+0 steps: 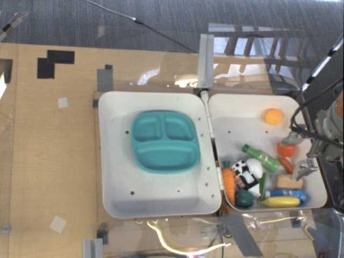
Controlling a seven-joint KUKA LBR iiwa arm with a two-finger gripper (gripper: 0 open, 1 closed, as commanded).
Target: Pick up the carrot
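Orange carrot (229, 183) lies at the right bin's (322, 198) near-left corner, against the dividing wall, beside a black-and-white cow toy (248, 172). Farther back at the right edge, the gripper (302, 153) hovers with fingers spread apart, nothing between them. Teal divided plate (165, 142) occupies the left bin (113, 160).

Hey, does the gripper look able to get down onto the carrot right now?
Probably yes, though it is tight. The carrot lies uncovered on top, but hard against the right bin's left wall with the cow toy touching it. The gripper is across the bin.
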